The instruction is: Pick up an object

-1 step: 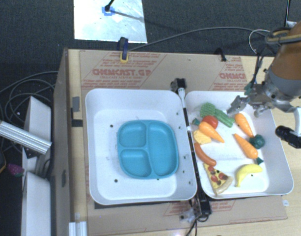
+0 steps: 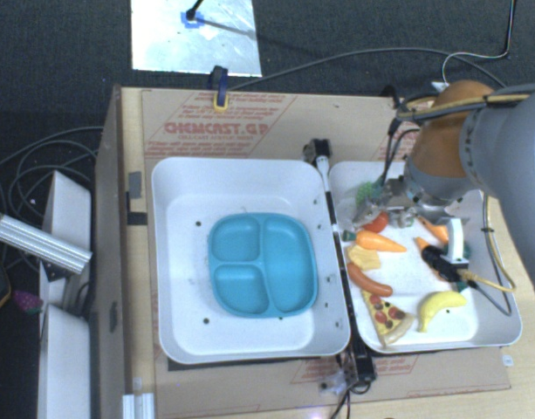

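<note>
i see the pincer low, just above the carrot; can't tell its state. nothing lifted yet, so the pick remains undone.

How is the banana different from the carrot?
The banana is yellow and curved; the carrot is orange, straight and pointed. The banana lies near the right bin's front corner; the carrot lies nearer the middle, closer to the tool. Both are toy foods in the same bin.

One fixed camera looks down slantwise over both bins.
</note>
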You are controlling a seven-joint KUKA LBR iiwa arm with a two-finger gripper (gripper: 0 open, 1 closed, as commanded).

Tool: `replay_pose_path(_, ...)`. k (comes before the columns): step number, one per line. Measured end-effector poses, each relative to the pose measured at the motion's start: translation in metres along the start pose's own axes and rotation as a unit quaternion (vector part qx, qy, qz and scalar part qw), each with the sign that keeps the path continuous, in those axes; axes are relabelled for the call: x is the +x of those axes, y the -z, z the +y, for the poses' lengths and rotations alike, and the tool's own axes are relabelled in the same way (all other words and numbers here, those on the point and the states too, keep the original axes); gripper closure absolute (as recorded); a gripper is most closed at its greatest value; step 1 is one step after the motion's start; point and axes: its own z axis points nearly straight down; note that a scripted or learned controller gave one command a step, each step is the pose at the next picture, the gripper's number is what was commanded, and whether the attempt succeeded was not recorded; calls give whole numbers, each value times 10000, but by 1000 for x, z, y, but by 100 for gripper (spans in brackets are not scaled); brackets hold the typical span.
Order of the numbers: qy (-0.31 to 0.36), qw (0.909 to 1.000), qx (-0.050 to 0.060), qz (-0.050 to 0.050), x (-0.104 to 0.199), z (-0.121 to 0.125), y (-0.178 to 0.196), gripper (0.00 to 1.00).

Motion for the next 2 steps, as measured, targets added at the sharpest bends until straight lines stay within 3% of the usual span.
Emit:
replay_pose_path(1,-23,10000,46,-2,2,47,-5,0)
replay_pose_path(2,-13,10000,-23,-5,10,19,-3,0)
